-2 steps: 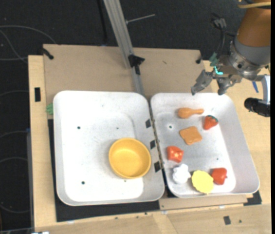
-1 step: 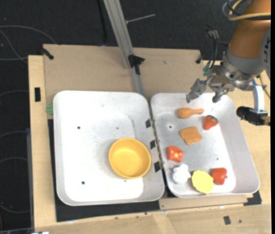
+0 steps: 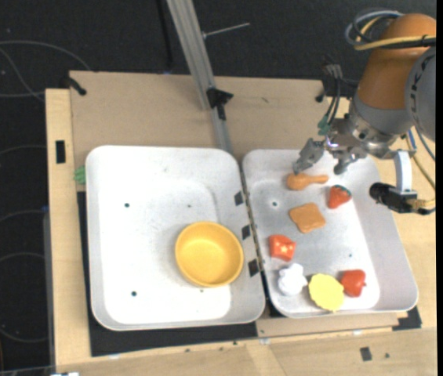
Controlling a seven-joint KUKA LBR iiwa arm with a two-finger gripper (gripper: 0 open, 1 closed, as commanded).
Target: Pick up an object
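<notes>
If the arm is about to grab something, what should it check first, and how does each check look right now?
1. Pincer open: ok, its fingers are spread.
2. Nothing already held: ok, nothing sits between the fingers.
3. Target close by: ok, the orange drumstick-shaped toy lies just below the pincer.
4. Room around the target: ok, the red strawberry and tan cracker lie apart from it.
5. Pincer height over the right bin: cannot tell from this slanted view.

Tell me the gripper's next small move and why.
Probably a short, straight descent. The gripper hangs open above the far end of the right bin, its fingers spread just over the orange drumstick-shaped piece, with nothing between them. Lowering would bring the fingers astride that piece before closing.
</notes>
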